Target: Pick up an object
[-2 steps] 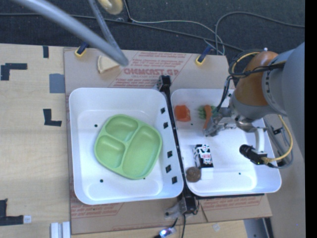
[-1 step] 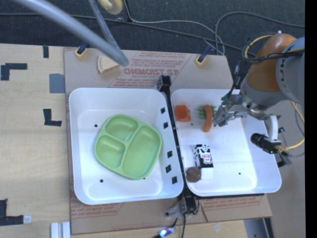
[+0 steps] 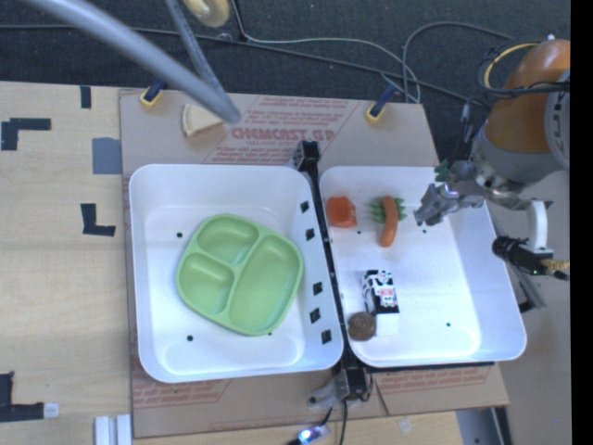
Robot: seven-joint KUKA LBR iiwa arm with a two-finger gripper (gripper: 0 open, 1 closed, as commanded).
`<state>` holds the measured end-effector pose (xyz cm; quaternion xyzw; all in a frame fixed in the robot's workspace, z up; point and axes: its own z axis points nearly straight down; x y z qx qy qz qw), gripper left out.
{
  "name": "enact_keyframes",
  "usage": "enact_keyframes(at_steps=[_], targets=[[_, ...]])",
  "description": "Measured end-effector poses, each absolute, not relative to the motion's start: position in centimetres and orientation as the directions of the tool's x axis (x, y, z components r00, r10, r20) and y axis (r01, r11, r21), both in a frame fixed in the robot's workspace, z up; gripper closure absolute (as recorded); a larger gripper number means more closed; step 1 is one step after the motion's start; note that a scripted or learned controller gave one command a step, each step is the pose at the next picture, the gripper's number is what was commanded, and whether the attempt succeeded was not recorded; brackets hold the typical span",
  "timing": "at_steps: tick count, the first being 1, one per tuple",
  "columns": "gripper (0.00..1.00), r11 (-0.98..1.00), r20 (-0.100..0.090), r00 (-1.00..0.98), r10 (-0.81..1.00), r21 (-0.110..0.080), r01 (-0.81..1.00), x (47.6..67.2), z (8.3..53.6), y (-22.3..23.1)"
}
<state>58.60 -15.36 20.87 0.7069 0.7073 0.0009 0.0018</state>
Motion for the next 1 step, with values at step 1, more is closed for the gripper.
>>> enact_keyframes(at_steps=[1], targets=[[1.0, 0.002, -0.001, -0.002, 1.0, 0.002, 1.0, 58.68, 23.46, -15.33]])
